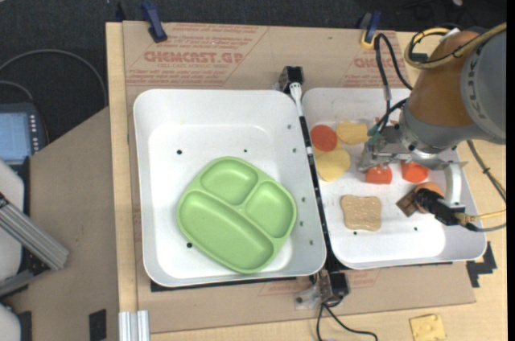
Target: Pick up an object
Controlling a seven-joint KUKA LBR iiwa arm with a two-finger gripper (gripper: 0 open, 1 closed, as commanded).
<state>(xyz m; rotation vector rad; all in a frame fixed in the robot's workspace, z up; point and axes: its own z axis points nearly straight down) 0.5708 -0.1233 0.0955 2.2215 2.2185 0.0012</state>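
hovering over the right bin, jaws state unclear, red piece just below

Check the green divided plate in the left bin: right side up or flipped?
Right side up. The green plate lies flat on the left bin's floor, its three hollow compartments and raised dividers facing the camera.

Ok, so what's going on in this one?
The grey arm reaches into the right bin, its pincer low over a red piece among small food-like items. A slice of toast lies nearby. The left bin holds a green divided tray. Nothing is visibly lifted yet.
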